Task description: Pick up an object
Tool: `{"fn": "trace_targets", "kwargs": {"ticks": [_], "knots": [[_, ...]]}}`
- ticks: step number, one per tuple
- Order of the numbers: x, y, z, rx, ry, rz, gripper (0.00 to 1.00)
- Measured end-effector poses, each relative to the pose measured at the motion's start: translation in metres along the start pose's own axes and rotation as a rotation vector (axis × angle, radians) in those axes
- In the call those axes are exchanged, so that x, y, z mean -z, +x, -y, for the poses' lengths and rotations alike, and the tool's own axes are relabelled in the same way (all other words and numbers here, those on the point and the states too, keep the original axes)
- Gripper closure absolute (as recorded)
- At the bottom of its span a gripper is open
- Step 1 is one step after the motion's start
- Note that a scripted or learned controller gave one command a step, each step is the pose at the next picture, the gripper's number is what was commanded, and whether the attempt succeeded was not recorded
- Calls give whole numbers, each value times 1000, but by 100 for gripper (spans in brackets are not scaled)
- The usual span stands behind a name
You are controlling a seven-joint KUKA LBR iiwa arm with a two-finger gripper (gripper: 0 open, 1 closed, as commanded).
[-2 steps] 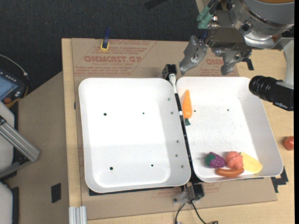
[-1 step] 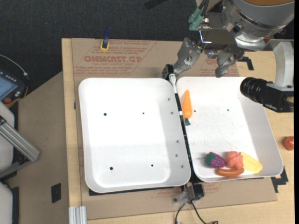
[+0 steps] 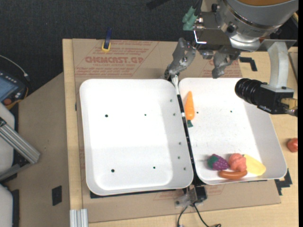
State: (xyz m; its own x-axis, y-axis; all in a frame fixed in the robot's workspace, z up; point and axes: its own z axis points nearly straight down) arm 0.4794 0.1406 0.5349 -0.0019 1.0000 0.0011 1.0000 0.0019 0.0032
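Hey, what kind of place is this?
Probably a robot grasping lab: a robot arm over two white bins, toy food like a carrot, all on a cardboard-covered bench.

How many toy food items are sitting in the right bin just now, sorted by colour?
Orange: 1, the carrot by the bin's left wall
Purple: 1, the grapes
Red-orange: 1, the round fruit
Yellow: 1, the yellow piece
Red: 1, the sausage
Total: 5, all in the right bin
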Motion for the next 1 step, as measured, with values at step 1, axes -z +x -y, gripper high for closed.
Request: {"fn": "trace_targets", "kwargs": {"ticks": [1], "knots": [[0, 31, 0, 2, -1, -1, 0]]}}
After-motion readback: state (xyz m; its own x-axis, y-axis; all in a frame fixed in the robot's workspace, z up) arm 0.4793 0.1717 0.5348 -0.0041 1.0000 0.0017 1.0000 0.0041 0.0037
